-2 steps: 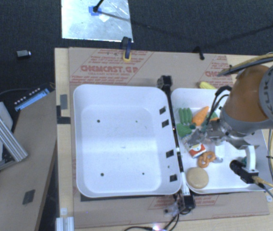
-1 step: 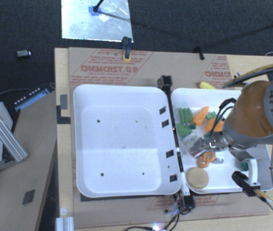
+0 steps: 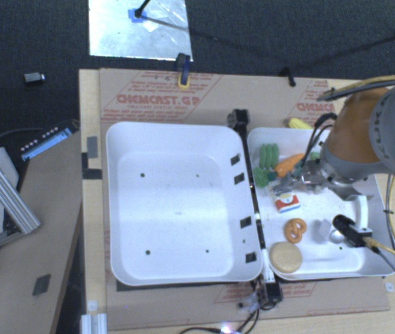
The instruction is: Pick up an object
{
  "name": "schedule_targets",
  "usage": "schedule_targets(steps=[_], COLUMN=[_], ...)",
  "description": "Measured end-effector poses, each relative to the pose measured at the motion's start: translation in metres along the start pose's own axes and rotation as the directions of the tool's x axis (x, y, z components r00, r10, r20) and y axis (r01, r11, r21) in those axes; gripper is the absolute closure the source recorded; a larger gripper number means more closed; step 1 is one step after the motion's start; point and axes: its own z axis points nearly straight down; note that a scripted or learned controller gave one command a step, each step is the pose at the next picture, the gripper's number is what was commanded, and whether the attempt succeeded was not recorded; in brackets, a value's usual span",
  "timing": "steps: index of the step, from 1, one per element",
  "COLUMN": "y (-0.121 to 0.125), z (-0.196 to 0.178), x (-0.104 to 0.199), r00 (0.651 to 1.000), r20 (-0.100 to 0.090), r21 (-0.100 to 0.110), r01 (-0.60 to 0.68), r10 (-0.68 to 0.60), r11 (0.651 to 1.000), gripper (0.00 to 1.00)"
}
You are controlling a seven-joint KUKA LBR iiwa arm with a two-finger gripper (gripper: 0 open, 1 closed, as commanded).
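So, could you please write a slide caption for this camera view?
KUKA arm's tool low in the right bin among a carrot, pretzel and cookie.

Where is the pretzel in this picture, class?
The pretzel lies in the right-hand bin of the camera view, near its front, just below the small red-and-white box and above the round tan cookie.

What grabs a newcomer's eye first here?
The grey arm with its orange band reaching in from the right, its tool low over the cluttered right bin. That bin holds a pretzel, a round cookie, an orange carrot and green vegetables. The left bin is a broad white expanse beside it.
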Motion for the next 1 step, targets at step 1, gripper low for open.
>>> schedule_targets(steps=[1], y=[-0.0577], z=[0.0021], x=[0.0291], r00=[1.000], r20=[-0.004], r21=[0.010], r01=[-0.006], r10=[0.006], r11=[1.000], gripper=[0.00])
